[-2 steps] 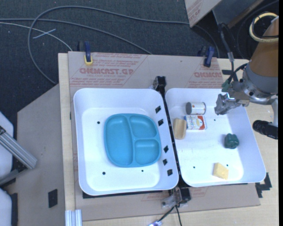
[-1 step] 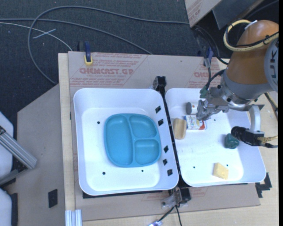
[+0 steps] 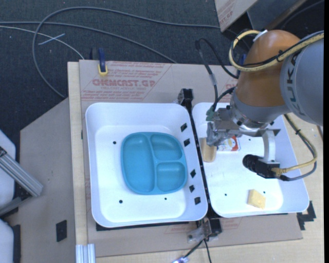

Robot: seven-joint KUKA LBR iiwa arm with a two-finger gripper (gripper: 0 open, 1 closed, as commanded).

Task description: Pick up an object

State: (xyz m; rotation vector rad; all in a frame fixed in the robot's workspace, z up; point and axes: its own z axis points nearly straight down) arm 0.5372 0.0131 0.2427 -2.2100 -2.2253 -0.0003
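A robotics lab: loose cables [image 3: 56,23] trail over dark carpet [image 3: 31,72], and two white bins [image 3: 97,128] sit on a cardboard-covered counter [image 3: 133,77].

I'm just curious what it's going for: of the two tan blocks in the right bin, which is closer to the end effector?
The tan block at the right bin's left wall, right beside the end effector. The other yellowish block lies apart near the front edge.

- brown protective sheet [image 3: 128,82] behind the bins: red print, reads roughly "CHEMCAST GP", smaller lines illegible
- grey arm link [image 3: 308,87]: partial letters "UK"
- cardboard box [image 3: 231,13], top: print unreadable
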